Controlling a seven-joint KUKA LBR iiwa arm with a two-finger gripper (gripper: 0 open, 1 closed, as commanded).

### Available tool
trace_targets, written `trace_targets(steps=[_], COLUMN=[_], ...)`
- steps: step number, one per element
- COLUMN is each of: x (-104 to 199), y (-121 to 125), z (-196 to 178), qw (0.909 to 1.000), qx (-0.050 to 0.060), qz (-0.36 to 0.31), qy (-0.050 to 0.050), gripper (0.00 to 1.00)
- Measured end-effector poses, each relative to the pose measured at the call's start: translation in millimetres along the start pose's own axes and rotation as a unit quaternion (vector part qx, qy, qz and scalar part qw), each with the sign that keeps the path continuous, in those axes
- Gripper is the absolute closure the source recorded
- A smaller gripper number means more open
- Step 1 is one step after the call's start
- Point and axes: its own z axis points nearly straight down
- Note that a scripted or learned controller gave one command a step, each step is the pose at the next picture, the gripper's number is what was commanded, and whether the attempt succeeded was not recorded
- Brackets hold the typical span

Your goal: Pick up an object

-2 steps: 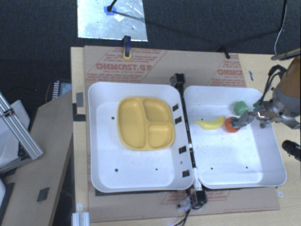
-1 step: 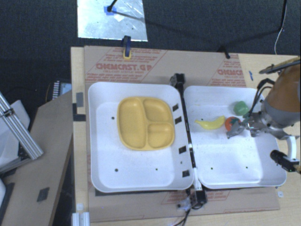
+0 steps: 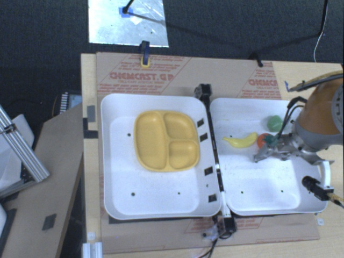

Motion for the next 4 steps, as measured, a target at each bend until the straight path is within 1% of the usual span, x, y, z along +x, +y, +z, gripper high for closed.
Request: trace_targets(steps=[1,2,3,4], x=[-0.6,-3.2,-3.7,-3.9], y=[1.4,5.9,2.4,3.8], z=[-12.7,-76.4,-139.6,-193.3], qw=[1.0,1.0,1.0,1.0], qx=[-0.002,-0.004,-0.004,-0.004], qz=[0.0,-0.002,-0.002,-0.002], qy=[-0.001,-0.001,-0.002,-0.002], gripper=[1.0,1.0,1.0,1.0])
